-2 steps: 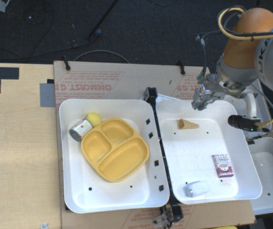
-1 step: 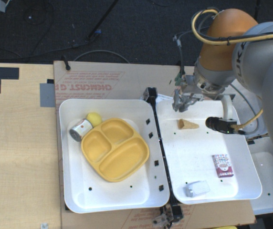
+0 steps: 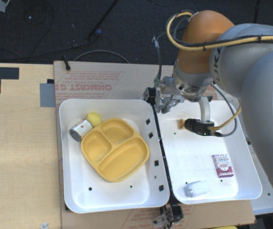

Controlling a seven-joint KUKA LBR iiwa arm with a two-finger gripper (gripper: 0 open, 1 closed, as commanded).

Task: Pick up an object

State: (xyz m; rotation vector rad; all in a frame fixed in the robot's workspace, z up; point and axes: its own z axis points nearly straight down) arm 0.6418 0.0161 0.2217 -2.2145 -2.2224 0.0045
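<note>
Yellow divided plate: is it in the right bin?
No, the yellow divided plate lies in the left bin, beside a small can.

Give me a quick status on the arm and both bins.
Gripper over the bins' divider, holding nothing visible. Red packet, clear item in right bin. Yellow tray in left bin.

The two bins [image 3: 74, 185] look like smooth white plastic with a soft shine. The yellow tray [image 3: 115, 149] is matt plastic. The bench [image 3: 17, 156] has a pale wood-grain surface. Under the bins lies brown printed cardboard [image 3: 103, 82]. The arm's orange band [image 3: 205, 32] is glossy.
</note>
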